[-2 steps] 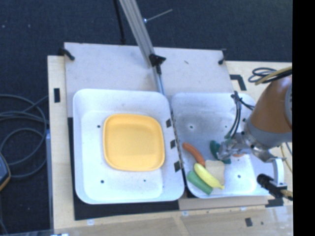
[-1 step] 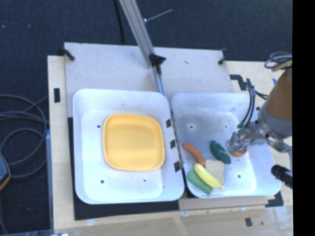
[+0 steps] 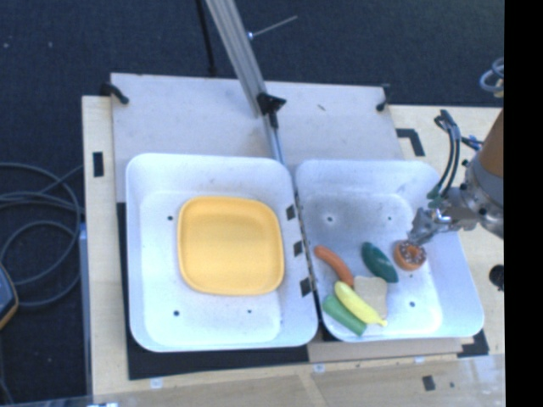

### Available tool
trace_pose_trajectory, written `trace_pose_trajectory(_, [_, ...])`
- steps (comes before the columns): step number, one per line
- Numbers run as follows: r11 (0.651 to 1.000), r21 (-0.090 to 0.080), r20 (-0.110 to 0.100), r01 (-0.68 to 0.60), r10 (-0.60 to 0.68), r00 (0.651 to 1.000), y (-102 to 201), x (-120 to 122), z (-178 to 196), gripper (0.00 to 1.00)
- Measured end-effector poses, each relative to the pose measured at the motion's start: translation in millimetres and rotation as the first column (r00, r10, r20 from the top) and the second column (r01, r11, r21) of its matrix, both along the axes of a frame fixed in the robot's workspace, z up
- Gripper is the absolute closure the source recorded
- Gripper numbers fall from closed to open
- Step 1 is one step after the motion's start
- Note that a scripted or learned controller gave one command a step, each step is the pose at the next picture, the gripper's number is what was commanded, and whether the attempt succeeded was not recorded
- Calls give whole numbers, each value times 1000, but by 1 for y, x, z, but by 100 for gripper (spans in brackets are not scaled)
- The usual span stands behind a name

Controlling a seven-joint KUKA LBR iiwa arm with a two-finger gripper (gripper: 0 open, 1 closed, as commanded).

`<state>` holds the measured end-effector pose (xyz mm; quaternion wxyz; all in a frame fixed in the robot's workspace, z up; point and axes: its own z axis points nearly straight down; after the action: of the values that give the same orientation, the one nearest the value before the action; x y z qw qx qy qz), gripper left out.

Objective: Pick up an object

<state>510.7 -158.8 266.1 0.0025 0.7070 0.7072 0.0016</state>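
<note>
Reaching in from the right, grey arm (image 3: 485, 170) with orange band angling down and leftward, wrist tilting low; gripper (image 3: 422, 230) pointing down-left (finger state too small and blurred to make out).

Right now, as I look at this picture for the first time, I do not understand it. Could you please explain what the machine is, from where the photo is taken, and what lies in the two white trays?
One camera looks down at a slant on a bench with two shallow white bins. The machine is a robot arm that reaches in from the right. Its gripper hangs over the right bin, just above a small round orange-brown object. I cannot tell whether it holds that object. The left bin holds a yellow plate. The right bin also holds toy food: a carrot, a dark green vegetable, a banana, a lighter green piece and a pale flat piece.
</note>
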Motion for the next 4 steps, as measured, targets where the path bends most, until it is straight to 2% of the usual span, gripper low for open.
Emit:
trace_pose_trajectory(1, [1000,1,-3,0,0,1000,0,1,21,100])
trace_pose_trajectory(3, [1000,2,-5,-4,4,1000,98,29,22,100])
trace_pose_trajectory(4, [1000,2,-6,-3,3,1000,153,55,12,100])
